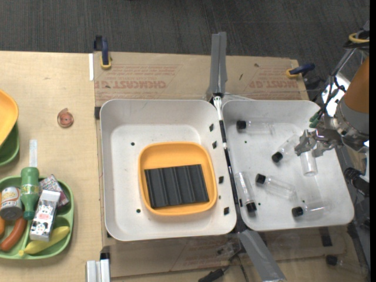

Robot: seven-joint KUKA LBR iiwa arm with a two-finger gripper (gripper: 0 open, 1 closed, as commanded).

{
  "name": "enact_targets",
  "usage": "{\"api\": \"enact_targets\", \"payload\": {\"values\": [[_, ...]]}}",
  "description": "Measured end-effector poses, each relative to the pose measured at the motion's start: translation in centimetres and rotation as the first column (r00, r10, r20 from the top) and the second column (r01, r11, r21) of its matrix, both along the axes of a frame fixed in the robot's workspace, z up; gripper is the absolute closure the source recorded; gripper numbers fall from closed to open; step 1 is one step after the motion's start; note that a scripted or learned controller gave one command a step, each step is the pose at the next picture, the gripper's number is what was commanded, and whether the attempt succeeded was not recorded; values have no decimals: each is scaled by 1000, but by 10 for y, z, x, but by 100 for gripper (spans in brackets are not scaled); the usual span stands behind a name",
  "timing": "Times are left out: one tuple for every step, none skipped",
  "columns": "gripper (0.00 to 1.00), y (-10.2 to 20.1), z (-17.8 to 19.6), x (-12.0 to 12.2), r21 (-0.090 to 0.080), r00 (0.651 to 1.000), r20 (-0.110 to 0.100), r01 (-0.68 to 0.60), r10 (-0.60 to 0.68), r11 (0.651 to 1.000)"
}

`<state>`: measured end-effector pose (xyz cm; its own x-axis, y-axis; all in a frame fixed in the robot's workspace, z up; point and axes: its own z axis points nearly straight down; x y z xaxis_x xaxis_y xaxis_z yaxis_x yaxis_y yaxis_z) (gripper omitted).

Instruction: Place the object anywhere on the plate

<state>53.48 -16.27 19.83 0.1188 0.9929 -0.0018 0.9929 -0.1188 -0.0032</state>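
The gripper [308,145] hangs over the right bin [335,213] near its right wall, fingers closed on a clear vial [308,164] that hangs upright, long axis vertical. Well to its left, the orange plate [176,151] sits mid left bin [117,128], open white floor around it. Loose vials [276,185] lie below-left.

A plate [176,180] was set in the left bin [117,157]; several vials [276,185] were scattered in the right bin [258,113]; a tray of toy food [35,216] was placed left of both.
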Motion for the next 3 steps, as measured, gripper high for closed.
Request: {"api": "enact_targets", "payload": {"values": [[100,-17,43,77,-1,954,3,-298,298,954],[100,-46,58,125,-2,895,4,-445,445,895],[100,-60,101,125,-3,777,4,-629,629,777]]}}
